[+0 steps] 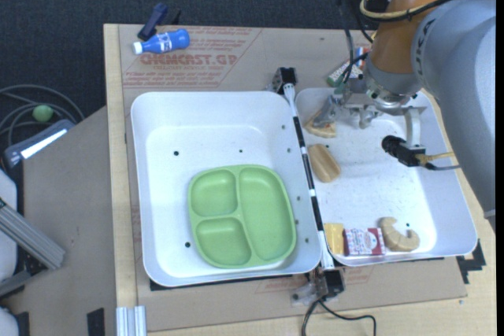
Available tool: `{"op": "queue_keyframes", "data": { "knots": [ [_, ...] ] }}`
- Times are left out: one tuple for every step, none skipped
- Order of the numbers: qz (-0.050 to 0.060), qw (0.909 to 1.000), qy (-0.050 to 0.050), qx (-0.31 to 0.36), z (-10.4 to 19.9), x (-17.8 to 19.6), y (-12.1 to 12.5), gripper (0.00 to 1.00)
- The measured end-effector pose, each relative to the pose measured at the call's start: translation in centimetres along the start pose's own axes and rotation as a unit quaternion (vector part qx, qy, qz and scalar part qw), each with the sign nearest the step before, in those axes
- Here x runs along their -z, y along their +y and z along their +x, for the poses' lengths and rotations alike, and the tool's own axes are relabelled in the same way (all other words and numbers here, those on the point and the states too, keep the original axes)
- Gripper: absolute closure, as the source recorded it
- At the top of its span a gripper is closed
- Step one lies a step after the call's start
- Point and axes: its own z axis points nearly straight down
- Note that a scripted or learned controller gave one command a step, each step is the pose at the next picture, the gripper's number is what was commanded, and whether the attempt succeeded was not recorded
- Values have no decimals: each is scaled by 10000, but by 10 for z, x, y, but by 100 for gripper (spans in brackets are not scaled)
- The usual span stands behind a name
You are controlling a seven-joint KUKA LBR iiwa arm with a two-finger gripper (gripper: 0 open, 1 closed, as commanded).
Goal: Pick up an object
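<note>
The pincer (356, 112) hangs low over the far end of the right bin (449, 204), below the grey arm (465, 59) and its orange band (403, 27). From this angle I cannot tell whether it is wide or narrow, and nothing can be seen gripped in it. The closest thing to it is a small tan piece (321, 123) lying in the bin's far left corner. It sits just beside the pincer, on the side toward the left bin (157, 169), and I cannot tell whether the two touch. A second tan block (324, 163) lies a little nearer the camera along the same wall, apart from the pincer. Along the near wall of the right bin, well apart from the pincer, lie a yellow block (335, 238), a red and white box (364, 241) and a curved tan piece (399, 236) in a row. The left bin holds a green divided plate (241, 215). A blue bottle (161, 42) lies on the bench (213, 59) beyond the bins.
</note>
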Motion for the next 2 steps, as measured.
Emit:
{"op": "queue_keyframes", "data": {
  "knots": [
    [0, 10000, -1, -1, 0, 0, 0, 0],
    [2, 10000, 26, 5, -2, 0, 0, 0]
  ]
}}
